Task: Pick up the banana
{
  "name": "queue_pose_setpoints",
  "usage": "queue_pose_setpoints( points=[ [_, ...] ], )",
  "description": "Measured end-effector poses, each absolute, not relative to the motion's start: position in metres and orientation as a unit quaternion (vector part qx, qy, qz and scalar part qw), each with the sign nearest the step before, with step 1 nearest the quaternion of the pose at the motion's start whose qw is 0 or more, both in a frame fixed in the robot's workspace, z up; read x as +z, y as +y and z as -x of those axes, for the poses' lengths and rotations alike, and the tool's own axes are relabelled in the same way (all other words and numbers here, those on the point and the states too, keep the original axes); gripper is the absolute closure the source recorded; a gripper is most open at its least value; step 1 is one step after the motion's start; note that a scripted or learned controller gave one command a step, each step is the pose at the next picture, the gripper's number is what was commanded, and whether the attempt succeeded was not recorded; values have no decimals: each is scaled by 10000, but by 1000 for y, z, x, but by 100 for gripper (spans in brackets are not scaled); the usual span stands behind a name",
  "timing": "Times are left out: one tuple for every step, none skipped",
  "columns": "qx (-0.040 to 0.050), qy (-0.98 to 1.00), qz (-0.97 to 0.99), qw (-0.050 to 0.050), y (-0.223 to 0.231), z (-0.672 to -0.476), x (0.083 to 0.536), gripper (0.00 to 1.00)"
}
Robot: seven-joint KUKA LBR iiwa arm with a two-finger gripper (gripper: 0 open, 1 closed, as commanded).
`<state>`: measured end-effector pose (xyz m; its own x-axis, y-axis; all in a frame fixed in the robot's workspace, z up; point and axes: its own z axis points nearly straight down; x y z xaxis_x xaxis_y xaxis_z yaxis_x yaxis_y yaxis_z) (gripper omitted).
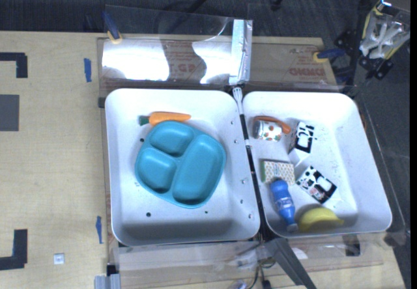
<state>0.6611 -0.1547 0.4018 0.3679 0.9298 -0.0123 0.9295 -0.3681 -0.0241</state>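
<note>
Yellow banana (pixel 318 217) at the right bin's (pixel 365 151) near edge, touching the blue bottle (pixel 283 200). Probably light, soft-skinned, smooth, curved; best pinched across the middle, gently. Gripper (pixel 384 1) parked top right, well apart; opening impossible to tell.

Banana (pixel 318 217) is sitting at near edge of right bin (pixel 365 144), w/ blue bottle (pixel 283 200) touching its left side and black-and-white item (pixel 316 183) crowding just behind. Near bin wall is hemming in its front. Open floor is lying to its right and toward bin's far right corner, approx. free from above.
</note>
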Motion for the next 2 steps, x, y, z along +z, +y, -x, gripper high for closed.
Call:
queue_pose_setpoints(
  points=[
    [43, -5474, 8369, 34, -131, -667, 395, 100],
    [72, -5480, 8364, 45, -130, -669, 401, 100]
  ],
)
